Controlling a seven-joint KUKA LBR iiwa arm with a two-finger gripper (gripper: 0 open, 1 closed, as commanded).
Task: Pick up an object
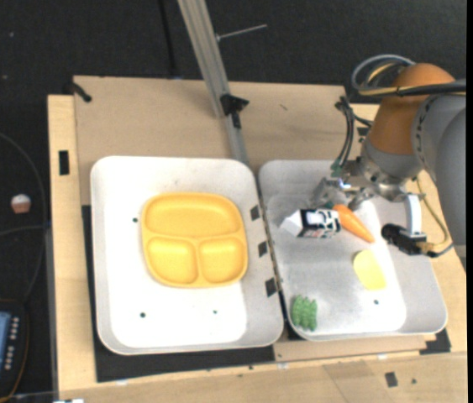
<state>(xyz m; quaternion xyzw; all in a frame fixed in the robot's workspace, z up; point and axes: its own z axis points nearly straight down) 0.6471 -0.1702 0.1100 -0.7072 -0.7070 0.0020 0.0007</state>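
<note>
Carrot (355,222) looks like my best bet here, since it's lying right under my tool (343,188) in the upper part of the right bin (421,309). The tool sits low over the bin's upper middle, and honestly I can't tell from this angle how it's set, too much wrist and cable in the way. Nothing visibly sits in it, so I'm not calling anything held.

The carrot runs on a slant, fat end toward 10 o'clock and tip toward 4 o'clock. Looks like a toy one, so probably light, stiff and a bit slick. I'd take it across the thick half, squeezing across the narrow width, not along the length, since the tapered tip would likely squirt out.

Just beside it at 9 o'clock, maybe touching, is a small black and white carton (313,222) lying on its side. Probably light and boxy with flat faces, easy enough, but it crowds the carrot on that side.

Further out at 5 o'clock there's a yellow piece (370,269), flat and low, so hard to get under. Down at 7 o'clock, near the bin's bottom left corner, is a green bumpy thing (304,311), well apart from everything.

The left bin (118,309) has a yellow divided plate (193,238), wide and shallow, awkward for two fingers. Both bins rest on the surface (135,116).
</note>
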